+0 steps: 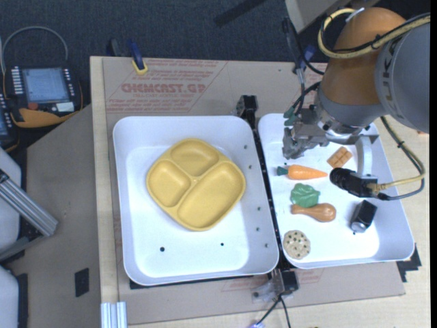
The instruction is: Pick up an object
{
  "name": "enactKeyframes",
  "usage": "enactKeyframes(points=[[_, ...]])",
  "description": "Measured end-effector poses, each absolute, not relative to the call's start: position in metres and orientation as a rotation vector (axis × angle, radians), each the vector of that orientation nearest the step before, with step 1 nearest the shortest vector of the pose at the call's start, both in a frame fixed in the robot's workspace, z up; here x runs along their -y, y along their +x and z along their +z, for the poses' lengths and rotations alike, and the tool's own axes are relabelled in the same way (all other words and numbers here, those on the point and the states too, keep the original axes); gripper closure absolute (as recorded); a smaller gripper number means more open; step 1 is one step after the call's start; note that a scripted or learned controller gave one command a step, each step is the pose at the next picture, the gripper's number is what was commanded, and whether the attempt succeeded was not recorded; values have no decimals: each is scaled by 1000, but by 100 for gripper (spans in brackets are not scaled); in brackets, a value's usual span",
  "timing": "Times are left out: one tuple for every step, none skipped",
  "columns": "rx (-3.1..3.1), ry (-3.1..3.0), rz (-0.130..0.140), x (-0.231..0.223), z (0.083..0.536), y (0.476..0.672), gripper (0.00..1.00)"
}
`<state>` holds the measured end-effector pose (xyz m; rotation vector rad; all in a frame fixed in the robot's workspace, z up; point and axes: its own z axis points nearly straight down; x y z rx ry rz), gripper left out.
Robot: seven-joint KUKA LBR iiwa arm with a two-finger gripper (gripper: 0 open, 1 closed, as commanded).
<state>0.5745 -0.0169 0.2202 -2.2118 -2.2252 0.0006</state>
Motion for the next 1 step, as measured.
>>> enactKeyframes(points=[[2229, -2214, -5, -42, 220, 586, 100]])
